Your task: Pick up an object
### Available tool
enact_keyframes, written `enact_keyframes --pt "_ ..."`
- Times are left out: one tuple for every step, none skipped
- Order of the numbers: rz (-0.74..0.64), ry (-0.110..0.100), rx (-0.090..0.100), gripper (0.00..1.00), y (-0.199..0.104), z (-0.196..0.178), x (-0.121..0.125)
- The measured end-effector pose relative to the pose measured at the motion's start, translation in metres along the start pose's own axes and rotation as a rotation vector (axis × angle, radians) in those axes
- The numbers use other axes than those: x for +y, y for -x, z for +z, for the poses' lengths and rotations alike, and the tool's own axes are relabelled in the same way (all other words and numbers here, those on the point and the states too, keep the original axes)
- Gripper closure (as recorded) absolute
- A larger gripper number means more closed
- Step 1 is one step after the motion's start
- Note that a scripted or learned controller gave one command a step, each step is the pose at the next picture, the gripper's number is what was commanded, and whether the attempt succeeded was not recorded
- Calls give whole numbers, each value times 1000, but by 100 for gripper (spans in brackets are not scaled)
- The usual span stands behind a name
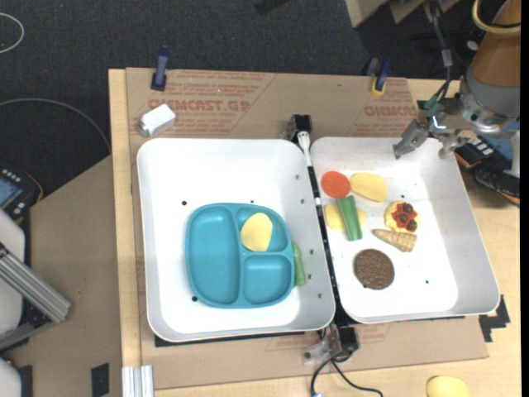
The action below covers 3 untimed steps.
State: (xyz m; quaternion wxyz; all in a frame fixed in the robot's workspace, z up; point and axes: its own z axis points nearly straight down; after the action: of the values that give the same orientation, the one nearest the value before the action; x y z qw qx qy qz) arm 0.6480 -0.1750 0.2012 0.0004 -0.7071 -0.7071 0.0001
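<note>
My gripper (430, 141) hangs over the far edge of the right bin (463, 255), fingers spread open with nothing between them. Below it in that bin lie a red-orange disc (335, 183), a yellow oval piece (369, 187), a green stick (350, 217) across a pale yellow piece (332, 217), a small pizza-like round (402, 216), a waffle cone (397, 240) and a brown cookie (374, 269). The left bin (165, 188) holds a teal divided plate (216, 259) with a yellow piece (256, 231) in its upper right compartment.
A green strip (298, 265) lies beside the plate's right edge. A white block (157, 120) rests on the cardboard behind the left bin. Blue clamps (159, 67) (380, 77) stand at the far edge. A yellow object (446, 385) sits at the bottom right.
</note>
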Motion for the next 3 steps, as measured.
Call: enact_keyframes --pt "2 -11 4 0 -11 78 -69" --pt "0 1 16 0 44 115 -50" --pt "3 9 -5 0 50 -27 -102"
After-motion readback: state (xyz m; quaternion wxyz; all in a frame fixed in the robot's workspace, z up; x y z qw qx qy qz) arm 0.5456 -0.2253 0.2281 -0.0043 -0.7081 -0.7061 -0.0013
